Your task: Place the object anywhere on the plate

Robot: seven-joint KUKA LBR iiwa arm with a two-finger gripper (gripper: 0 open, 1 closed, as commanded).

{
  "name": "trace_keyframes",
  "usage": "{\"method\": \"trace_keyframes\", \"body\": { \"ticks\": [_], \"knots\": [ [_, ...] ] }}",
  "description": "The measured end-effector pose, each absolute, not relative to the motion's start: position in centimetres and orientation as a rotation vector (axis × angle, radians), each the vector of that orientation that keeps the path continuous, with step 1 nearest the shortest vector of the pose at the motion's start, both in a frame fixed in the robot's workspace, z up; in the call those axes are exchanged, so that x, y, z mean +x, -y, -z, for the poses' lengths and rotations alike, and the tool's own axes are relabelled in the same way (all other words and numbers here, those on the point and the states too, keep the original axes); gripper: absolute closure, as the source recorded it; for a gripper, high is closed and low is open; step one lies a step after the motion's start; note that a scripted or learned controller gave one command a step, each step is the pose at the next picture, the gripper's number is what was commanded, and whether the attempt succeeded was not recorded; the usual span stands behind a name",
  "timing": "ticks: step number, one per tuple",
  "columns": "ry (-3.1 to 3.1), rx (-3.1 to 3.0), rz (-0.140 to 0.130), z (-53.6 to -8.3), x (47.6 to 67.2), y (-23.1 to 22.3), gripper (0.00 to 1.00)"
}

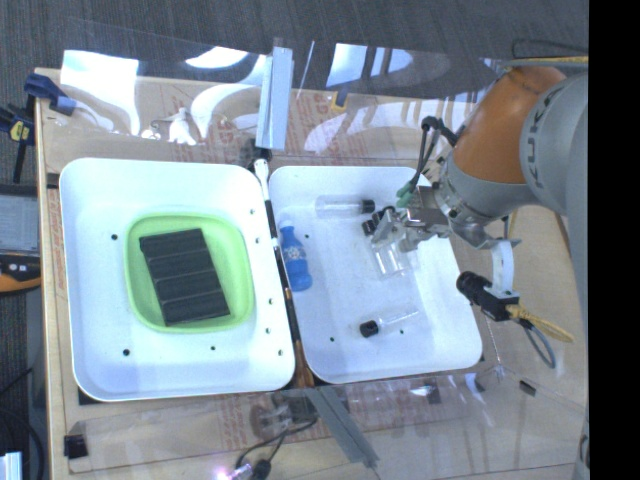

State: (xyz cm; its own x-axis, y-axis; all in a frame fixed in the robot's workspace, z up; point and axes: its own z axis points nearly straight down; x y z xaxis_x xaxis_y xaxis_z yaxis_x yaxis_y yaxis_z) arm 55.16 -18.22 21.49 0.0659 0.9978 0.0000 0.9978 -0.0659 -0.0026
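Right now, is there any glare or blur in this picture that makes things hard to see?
In the camera view, bright reflections streak the clear panel along the back of the bench; the clear tubes in the right bin nearly vanish against its white floor; the gripper looks slightly soft, so its state is hard to read; the green plate and dark block are evenly lit and sharp.

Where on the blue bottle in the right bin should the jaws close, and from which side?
Probably across the middle of the blue bottle, from above. It lies flat, long axis running up the view, close beside the right bin's left wall, so the jaws need room on that side.
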Motion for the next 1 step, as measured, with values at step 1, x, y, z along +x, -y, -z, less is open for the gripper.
{"method": "trace_keyframes", "body": {
  "ticks": [1],
  "knots": [
    [2.357,-2.068,-0.005,-21.23,53.87,11.97,1.00]
  ]
}}
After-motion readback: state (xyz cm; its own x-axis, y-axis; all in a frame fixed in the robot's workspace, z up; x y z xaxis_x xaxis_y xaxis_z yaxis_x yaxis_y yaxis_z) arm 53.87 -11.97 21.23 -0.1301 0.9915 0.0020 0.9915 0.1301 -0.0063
